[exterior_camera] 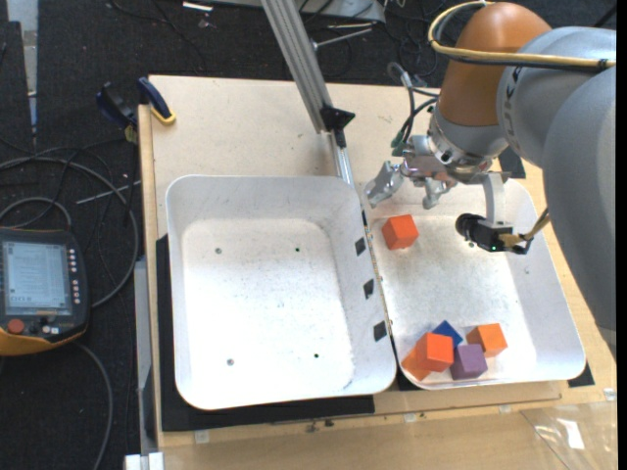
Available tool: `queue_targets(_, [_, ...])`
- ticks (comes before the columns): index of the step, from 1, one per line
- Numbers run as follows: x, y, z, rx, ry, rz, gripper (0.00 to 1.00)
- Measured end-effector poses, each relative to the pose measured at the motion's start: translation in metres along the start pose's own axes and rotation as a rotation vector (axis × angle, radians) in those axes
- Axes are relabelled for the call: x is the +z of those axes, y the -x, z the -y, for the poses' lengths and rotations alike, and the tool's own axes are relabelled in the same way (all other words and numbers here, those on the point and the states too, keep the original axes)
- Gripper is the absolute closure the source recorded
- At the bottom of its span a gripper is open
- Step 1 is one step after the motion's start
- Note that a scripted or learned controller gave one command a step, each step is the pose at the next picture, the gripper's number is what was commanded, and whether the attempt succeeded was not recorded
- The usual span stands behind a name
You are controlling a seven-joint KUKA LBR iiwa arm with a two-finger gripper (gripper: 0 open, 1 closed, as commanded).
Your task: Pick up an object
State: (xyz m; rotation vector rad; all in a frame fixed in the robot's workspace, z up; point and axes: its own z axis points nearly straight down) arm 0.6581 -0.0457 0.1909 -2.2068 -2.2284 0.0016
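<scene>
Stage: approach. Tool (409,192), fingers spread, nothing between them, hovering in the right bin (549,292) just above a lone orange cube (400,232). Further blocks (453,352) clustered at near edge. Next requirement, by judgement: lower, straddle cube, close.

The wooden bench (245,125) carries two white bins: one (260,282) well left of the gripper (407,186), the other (549,311) beneath it.

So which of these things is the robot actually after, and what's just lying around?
For the job: gripper, lone orange block, cluster of blocks, right bin.
Lying about: left bin, handheld screen unit, floor cables.
</scene>
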Motion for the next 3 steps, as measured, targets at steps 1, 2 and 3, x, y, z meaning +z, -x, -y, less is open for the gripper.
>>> queue_targets(1, [0.089, 0.063, 0.04, 0.016, -0.005, 0.004, 0.0])
queue_targets(2, [0.073, 0.06, 0.036, 0.011, 0.007, 0.004, 1.0])
queue_targets(3, [-0.01, -0.012, -0.004, 0.0, 0.017, 0.001, 1.0])
